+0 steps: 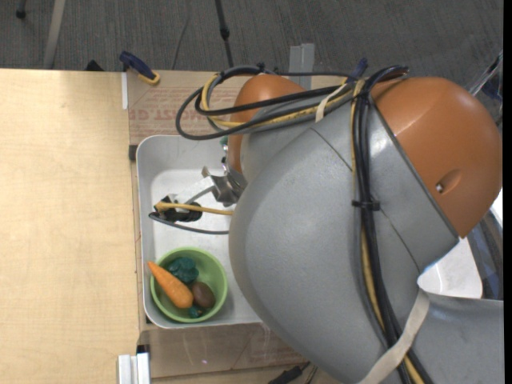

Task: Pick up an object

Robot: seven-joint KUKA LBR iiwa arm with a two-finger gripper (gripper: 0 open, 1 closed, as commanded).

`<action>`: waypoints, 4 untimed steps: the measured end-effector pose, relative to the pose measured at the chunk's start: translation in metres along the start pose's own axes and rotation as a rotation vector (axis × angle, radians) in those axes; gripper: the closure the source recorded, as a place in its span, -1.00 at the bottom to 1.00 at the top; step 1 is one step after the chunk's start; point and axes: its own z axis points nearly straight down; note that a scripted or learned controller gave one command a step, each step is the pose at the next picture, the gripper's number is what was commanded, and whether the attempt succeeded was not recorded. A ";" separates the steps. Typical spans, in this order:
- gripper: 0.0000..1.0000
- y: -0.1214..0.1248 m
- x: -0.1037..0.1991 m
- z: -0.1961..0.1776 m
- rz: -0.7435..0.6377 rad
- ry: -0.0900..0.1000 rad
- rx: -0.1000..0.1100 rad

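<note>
The hand (218, 184) hangs at twelve o'clock of the brush (186, 209) in the white bin (146, 174); its opening cannot be told. A misjudged descent could clip the green bowl (162, 304) at six o'clock.

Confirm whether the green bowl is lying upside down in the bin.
No, the green bowl sits upright in the white bin, with an orange carrot resting in it.

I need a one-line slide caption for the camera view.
KUKA arm reaches over a white bin holding a green bowl with a toy carrot.
</note>
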 end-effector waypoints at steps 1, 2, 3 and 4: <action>-1.00 0.005 -0.038 0.001 -0.610 -0.003 0.001; -1.00 -0.073 -0.046 0.001 -0.286 -0.002 0.000; 1.00 -0.072 -0.047 -0.007 -0.290 -0.008 -0.001; 1.00 0.004 0.014 -0.071 -0.992 -0.001 -0.001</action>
